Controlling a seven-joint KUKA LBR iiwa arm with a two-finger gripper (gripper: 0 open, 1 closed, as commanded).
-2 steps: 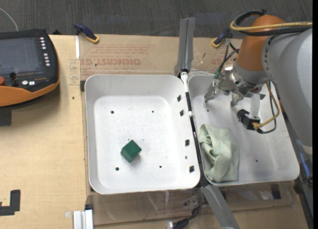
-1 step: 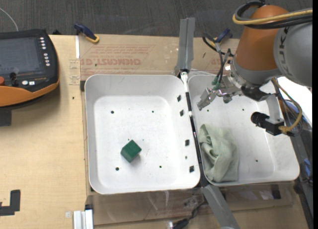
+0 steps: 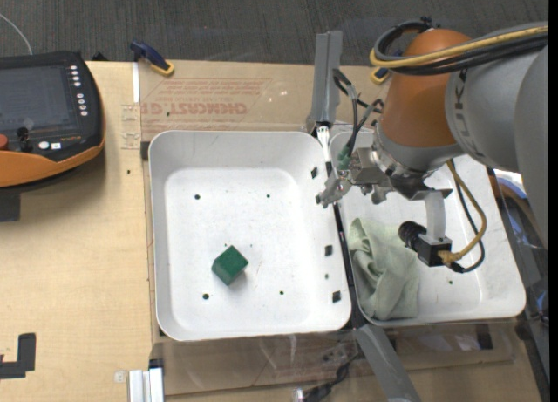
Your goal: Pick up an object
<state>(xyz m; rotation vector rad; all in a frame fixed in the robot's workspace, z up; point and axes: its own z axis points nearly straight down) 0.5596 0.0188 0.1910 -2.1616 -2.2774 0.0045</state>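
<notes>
From the overhead camera view, the pale wooden bench [image 3: 70, 304] carries two shallow white bins side by side. The left bin [image 3: 174, 217] holds a single small green cube [image 3: 230, 265], lying toward the near-left part of its floor, apart from every wall; a few small dark dots mark the white floor around it. The right bin [image 3: 497, 291] holds a crumpled pale green cloth [image 3: 384, 276], heaped in its near-left corner against the wall next to the left bin. The grey arm with its orange band [image 3: 427, 95] reaches in from the right and hangs over the far-left part of the right bin. Its gripper [image 3: 347, 179] sits close to the divide between the two bins, above and beyond the cloth and well apart from the cube. The wrist covers the claw from this angle, so I cannot tell whether it is spread or pressed together, and nothing can be seen pinched in it. Behind the left bin lies a brown cardboard sheet [image 3: 209, 99] with red printing, upside down to the camera, whose large line appears to read "CHEMCAST"; the smaller lines are too small to read. A blue-and-yellow clamp [image 3: 153, 57] lies at the sheet's far-left corner. A black and orange teach pendant [image 3: 44, 121] with a dark screen rests at the bench's left edge.
</notes>
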